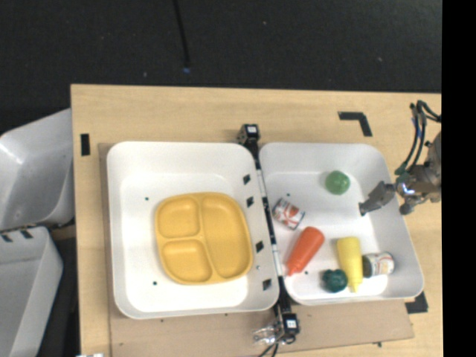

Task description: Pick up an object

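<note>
Right bin (297,158): green ball (338,182) near far edge, small can (288,213) by left wall, orange carrot (304,249) mid-bin, yellow bottle (350,262) and dark green piece (334,279) near front edge. Left bin (126,274): 1 yellow divided plate (202,238) at centre. Gripper (388,199) over right bin's right edge, empty, open or closed impossible to tell.

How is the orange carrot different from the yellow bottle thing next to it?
The orange carrot is orange and tapers toward one end, while the yellow bottle is yellow and more even in width. The carrot lies slanted, close to the divider between the bins; the bottle lies nearly straight up and down in the view, nearer the right bin's outer side. Both lie flat in the right bin, apart from each other.
</note>
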{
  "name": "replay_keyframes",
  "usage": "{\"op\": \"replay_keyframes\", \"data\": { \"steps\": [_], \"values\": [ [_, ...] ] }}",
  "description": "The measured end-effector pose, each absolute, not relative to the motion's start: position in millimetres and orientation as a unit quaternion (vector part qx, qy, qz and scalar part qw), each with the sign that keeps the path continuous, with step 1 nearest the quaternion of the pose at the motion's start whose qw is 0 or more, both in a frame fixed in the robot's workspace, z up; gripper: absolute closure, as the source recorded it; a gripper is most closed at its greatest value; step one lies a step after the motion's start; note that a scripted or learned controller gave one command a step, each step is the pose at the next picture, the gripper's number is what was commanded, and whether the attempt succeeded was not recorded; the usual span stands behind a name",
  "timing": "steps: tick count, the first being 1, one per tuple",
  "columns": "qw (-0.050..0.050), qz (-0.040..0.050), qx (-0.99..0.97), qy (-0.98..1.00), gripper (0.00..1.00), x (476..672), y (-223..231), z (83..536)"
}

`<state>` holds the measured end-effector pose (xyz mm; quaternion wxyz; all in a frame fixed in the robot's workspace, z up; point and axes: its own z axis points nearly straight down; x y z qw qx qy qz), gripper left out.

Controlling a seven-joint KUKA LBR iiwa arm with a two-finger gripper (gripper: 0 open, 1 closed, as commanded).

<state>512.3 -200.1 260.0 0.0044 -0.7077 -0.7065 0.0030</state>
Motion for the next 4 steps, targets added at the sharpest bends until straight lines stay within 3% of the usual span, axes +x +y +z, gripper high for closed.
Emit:
{"op": "replay_keyframes", "data": {
  "steps": [1, 3, 4],
  "values": [
    [-0.001, 0.0001, -0.707, -0.708, 0.0, 514.6, -200, 266],
    [0.001, 0.0017, -0.709, -0.706, 0.0, 523.1, -192, 166],
    [0.001, 0.0016, -0.708, -0.706, 0.0, 517.6, -187, 106]
  ]
}}
